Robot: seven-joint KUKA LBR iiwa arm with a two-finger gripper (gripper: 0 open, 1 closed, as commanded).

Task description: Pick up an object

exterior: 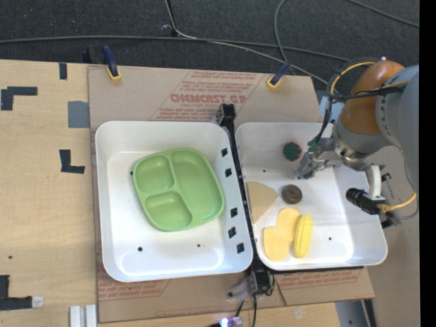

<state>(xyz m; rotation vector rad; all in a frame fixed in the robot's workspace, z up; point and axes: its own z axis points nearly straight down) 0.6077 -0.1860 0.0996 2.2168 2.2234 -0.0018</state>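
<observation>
- Gripper [308, 167] hung over the right bin [340, 251], reaching in from the right side of the view, low above the bin's upper middle; whether its jaws were released or clenched could not be told, as the dark metal there was too small and muddled to read, and nothing showed plainly between them.
- Arm [381, 111], grey with its orange band, stood at the right bin's upper right corner, partly over the rim.
- Small dark green object [292, 150] lay on the right bin's floor just left of the gripper, near it but seemingly apart.
- Small brown round object [292, 194] lay below the gripper, toward the middle of the bin.
- Tan wedge-shaped piece [261, 197] lay beside the brown one, against the bin's left wall.
- Pale yellow flat piece [279, 237] and a brighter yellow oblong object [302, 236] lay touching side by side in the bin's lower part.
- Left bin [163, 268] held a green divided plate [178, 189], lying flat and turned at a slant, with three compartments.
- Both bins sat side by side on a cardboard sheet [197, 94] held by yellow clamps [113, 73] at its far edge.
</observation>
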